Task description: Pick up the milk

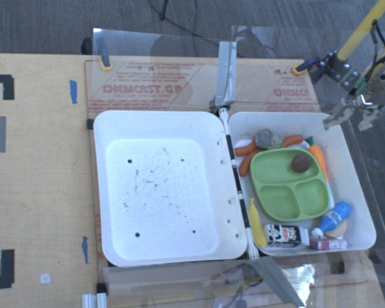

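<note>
Robot arm [366,24], upper right corner: a slender yellow-orange section is seen, joined below to a dark wrist block fitted with a blue part. Thin black cables are run alongside it. The gripper [356,111] is made up of pale grey metal pieces, with what may be small brackets or screws, though the detail is too fine to be told apart.
</note>
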`<action>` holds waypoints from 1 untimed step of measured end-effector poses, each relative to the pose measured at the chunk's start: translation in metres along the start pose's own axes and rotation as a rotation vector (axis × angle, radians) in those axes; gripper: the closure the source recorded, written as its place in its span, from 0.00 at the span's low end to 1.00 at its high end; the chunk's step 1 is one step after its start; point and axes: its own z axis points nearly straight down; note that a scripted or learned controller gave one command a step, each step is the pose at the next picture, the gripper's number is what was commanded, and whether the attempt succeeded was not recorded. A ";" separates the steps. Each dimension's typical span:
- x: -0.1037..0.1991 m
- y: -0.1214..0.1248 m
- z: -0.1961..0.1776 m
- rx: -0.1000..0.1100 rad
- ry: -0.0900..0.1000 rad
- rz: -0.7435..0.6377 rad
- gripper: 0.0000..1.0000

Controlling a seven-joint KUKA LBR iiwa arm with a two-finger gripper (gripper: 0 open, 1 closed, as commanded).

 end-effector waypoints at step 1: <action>-0.012 -0.055 0.156 -0.008 0.003 0.003 0.00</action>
